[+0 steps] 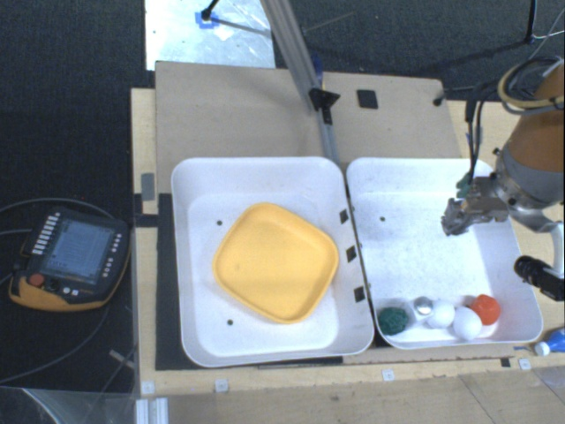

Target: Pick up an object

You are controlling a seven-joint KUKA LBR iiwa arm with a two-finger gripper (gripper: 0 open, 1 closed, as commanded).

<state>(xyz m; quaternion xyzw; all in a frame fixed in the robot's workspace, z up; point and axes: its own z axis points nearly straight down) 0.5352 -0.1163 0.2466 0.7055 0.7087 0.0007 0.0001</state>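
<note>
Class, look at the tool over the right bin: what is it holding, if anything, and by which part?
Nothing visibly. The tool is above bare bin floor, apart from the small objects at the front edge.

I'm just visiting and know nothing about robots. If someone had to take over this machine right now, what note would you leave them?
Gripper: above the right bin, near its right side, nothing seen in it.
Objects: green ball, small silver piece, two white balls and an orange-red one, clustered at that bin's near edge.
Left bin: yellow plate.
Done: nothing picked up yet.
Left: lower onto one object, grasp, lift.
</note>
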